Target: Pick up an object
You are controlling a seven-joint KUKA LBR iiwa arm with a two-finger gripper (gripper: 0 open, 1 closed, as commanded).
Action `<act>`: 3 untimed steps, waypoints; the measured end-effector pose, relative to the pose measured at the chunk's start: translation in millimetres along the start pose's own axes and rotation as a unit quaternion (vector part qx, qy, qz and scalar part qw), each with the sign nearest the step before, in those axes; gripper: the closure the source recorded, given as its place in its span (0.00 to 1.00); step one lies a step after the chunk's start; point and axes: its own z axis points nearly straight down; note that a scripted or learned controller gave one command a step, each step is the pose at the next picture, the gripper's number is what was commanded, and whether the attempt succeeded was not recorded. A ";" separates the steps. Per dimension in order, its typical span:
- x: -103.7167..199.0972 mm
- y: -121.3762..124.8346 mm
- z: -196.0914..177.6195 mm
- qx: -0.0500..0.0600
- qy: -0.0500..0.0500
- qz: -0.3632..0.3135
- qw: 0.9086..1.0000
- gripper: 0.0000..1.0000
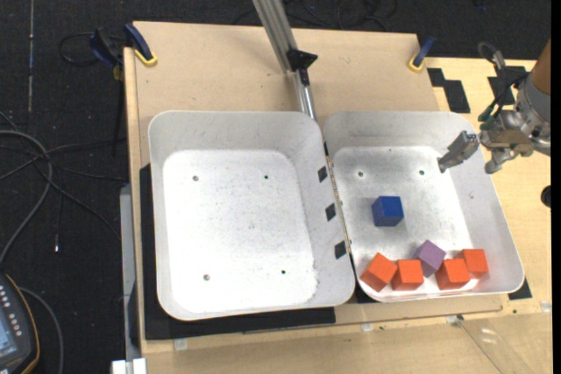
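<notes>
The right bin (412, 136) holds a blue cube (387, 211) near its middle. Along its front edge lie several orange blocks (379, 271) and one purple block (431, 255). My gripper (478, 153) hangs over the bin's far right edge, up and to the right of the blue cube and well apart from it. Its two fingers are spread, one finger (457, 151) pointing left into the bin, and nothing is between them.
The left bin (166, 215) lies beside the right one, with black clips along the shared rim. A slanted metal pole (267, 0) crosses the bench from the top. Blue and yellow clamps (140, 45) sit at the bench's back corners.
</notes>
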 end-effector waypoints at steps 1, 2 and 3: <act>18.7 16.4 144.3 -0.002 -0.001 0.000 1.000 0.00; 19.3 -12.6 164.2 0.000 0.000 0.001 1.000 0.00; 35.5 -40.9 163.2 0.000 0.000 0.001 1.000 0.00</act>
